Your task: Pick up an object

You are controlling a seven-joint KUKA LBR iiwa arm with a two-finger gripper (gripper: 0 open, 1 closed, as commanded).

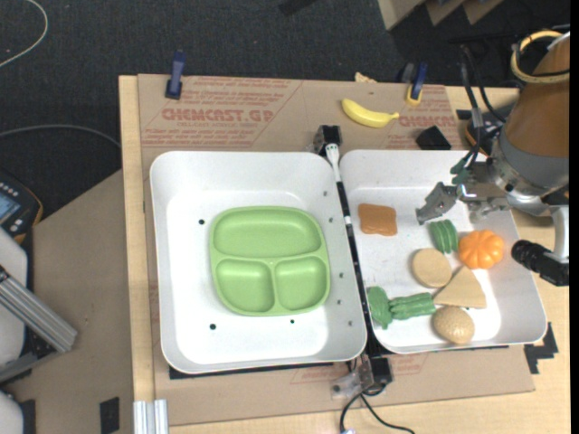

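At right of frame the gripper [445, 204], fingers seemingly spread and holding nothing, hovers above the green pickle [443, 236], needing a straight descent next.

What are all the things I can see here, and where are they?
bins: 2, white, side by side on the bench
tray: 1, green, left bin
toast: 1, orange-brown, right bin
pumpkin: 1, orange, right bin
pickle: 1, green, right bin
broccoli: 1, green, right bin
tan foods: 3, right bin
banana: 1, yellow, bench behind the bins
clamps: 2, blue, bench's far edge
gripper: 1, grey, over right bin
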